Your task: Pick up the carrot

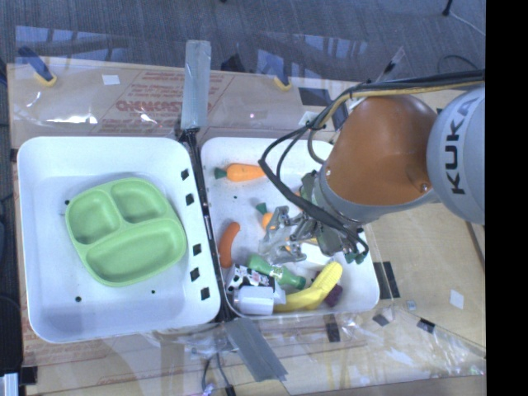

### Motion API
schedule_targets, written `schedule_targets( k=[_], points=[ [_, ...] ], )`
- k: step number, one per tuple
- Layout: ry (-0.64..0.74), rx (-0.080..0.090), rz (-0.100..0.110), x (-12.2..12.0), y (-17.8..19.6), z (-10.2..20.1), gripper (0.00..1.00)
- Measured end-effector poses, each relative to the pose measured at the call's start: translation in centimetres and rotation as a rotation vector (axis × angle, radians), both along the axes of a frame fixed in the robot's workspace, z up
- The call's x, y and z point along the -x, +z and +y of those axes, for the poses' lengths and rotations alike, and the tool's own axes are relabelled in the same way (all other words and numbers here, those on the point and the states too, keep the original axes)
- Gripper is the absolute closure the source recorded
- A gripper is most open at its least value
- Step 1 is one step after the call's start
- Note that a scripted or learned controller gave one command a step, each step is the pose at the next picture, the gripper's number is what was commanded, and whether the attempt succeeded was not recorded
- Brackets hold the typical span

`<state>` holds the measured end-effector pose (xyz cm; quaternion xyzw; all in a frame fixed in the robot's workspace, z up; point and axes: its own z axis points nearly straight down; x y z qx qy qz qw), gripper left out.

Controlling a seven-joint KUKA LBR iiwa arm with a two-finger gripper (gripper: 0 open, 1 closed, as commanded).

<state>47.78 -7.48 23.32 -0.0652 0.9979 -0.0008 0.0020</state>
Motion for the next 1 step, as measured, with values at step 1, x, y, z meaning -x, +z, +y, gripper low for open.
schedule_targets(
  k=[1],
  points=[
    [-0.394, -0.003, 0.001, -1.78, 0.48, 5.05, 1.00]
  ],
)
